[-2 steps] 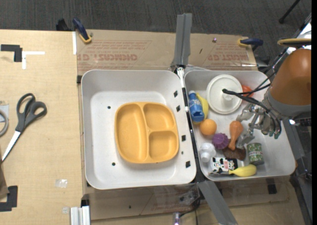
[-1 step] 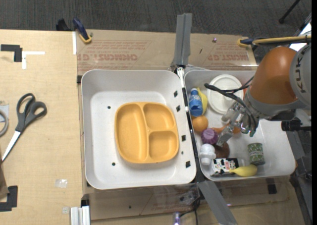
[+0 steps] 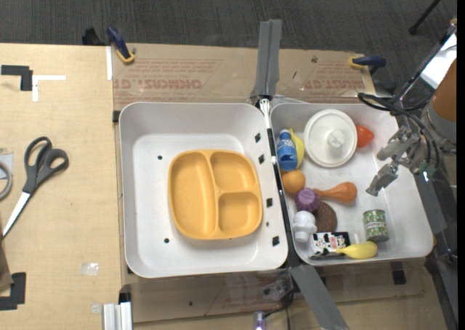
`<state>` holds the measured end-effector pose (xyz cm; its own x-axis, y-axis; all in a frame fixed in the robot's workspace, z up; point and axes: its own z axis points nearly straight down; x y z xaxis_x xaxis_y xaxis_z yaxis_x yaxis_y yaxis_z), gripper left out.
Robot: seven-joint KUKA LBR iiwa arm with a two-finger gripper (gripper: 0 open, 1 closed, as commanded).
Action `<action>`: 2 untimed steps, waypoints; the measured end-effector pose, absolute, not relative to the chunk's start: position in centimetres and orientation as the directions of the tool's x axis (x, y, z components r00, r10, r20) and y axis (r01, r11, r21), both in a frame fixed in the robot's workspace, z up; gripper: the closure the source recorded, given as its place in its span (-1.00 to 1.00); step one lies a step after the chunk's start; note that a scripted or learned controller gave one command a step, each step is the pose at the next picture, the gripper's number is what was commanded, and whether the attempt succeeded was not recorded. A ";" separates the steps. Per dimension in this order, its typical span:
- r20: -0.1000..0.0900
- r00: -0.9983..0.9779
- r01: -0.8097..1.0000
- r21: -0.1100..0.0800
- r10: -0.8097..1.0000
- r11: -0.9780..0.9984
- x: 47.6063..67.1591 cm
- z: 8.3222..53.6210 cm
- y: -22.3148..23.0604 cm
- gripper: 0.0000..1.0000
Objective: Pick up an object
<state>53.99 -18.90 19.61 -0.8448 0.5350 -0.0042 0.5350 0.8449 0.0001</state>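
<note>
Bench [image 3: 65, 248]: light wood surface carrying two shallow white bins side by side, with cardboard laid under their far edge.
Left bin [image 3: 138, 198]: holds one yellow-orange divided tray [image 3: 215, 194] with three compartments, lying flat near the middle.
Right bin [image 3: 407, 208]: holds a cluster of small objects, mostly along its left and near sides.
White lid [image 3: 331, 137]: round, lying flat toward the far side of the right bin; a small red-orange piece [image 3: 365, 134] sits just beside it on the right.
Blue and yellow toy [image 3: 289, 149]: against the bin's left wall, just left of the white lid.
Orange ball [image 3: 293, 181]: just below the blue and yellow toy.
Orange gourd-shaped toy [image 3: 340, 192]: lying on its side near the bin's middle, its neck toward a purple piece [image 3: 307, 198].
Brown lump [image 3: 325, 215]: just below the purple piece, with a white piece [image 3: 303, 222] touching its left.
Green can [image 3: 375, 225]: upright, alone toward the near right part of the bin.
Banana [image 3: 360, 250]: at the near wall, beside a black-and-white patterned item [image 3: 330, 242].
Gripper [image 3: 389, 161]: over the right side of the right bin, fingers spread apart with nothing between them; above and to the right of the green can, apart from every object.
Scissors [image 3: 33, 176]: on the bench, well left of the bins.
Clamps [image 3: 120, 43]: blue, one at each far corner of the cardboard.
</note>
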 end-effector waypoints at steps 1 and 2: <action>-0.016 -0.735 0.678 0.008 0.678 0.735 48.9 10.7 -14.8 -1.00; -0.004 -0.632 0.775 0.002 0.775 0.632 59.2 9.3 -12.4 -1.00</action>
